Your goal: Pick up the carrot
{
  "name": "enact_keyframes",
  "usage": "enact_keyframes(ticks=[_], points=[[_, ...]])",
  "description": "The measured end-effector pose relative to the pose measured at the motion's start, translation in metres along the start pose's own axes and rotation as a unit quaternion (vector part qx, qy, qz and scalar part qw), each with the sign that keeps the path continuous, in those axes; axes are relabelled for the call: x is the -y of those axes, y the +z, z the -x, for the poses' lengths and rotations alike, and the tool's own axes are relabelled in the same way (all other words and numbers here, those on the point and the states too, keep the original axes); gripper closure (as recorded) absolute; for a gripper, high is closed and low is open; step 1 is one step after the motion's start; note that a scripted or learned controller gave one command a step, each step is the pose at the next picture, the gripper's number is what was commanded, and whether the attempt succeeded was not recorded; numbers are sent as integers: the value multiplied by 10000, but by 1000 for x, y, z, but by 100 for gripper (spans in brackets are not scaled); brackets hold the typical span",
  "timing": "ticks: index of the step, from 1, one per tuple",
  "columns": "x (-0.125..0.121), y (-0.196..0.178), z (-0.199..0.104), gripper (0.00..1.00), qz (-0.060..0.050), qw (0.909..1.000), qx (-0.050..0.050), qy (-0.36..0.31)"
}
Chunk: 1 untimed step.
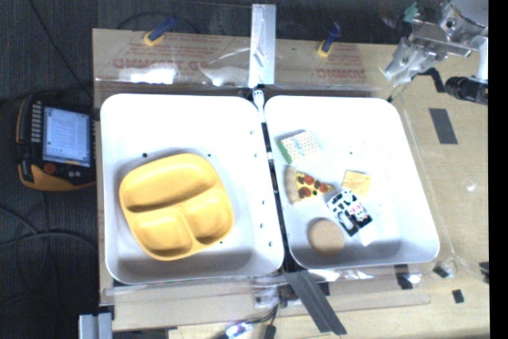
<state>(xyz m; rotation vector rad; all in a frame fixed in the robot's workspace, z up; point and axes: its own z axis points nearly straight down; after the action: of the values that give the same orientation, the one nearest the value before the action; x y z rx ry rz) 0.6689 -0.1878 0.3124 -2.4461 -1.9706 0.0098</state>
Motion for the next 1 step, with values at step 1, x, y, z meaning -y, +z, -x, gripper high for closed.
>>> enact_keyframes(ticks=[1], points=[[-1,-8,-1,100,-10,10000,17,-12]])
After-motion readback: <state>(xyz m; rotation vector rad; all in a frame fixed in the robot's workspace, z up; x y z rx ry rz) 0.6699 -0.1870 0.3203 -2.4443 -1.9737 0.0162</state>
